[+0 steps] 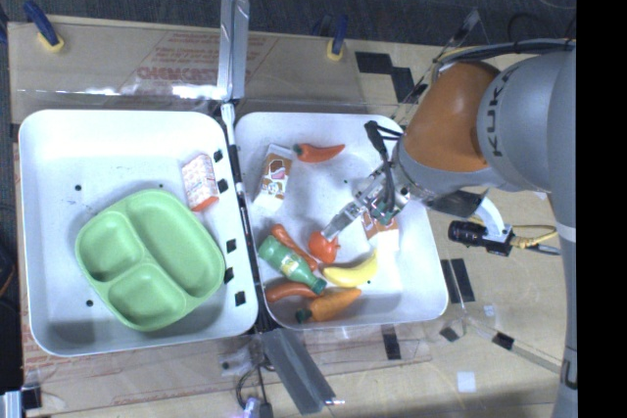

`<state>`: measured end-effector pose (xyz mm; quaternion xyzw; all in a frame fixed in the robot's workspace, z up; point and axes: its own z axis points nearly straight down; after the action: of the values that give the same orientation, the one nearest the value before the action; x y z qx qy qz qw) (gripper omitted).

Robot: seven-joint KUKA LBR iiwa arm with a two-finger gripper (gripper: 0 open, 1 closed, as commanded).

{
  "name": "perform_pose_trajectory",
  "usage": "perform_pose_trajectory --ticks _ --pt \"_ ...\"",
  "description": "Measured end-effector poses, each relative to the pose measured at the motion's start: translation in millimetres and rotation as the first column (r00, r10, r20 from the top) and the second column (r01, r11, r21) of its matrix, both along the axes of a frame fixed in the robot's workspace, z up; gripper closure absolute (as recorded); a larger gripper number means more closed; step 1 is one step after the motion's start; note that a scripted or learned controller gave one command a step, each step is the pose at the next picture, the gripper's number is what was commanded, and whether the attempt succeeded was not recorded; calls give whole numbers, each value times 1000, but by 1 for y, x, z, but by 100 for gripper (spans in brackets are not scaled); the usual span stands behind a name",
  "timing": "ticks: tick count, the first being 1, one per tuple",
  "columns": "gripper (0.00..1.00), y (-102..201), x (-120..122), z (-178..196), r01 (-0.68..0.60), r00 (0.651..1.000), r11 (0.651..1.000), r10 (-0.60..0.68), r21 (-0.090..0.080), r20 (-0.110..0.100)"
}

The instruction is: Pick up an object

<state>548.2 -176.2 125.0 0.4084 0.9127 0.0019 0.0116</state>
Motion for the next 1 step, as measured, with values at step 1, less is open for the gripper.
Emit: perform_pose_trajectory --ticks 1 --pt "0 1 31 -33 43 999 999 -43 6 -22"
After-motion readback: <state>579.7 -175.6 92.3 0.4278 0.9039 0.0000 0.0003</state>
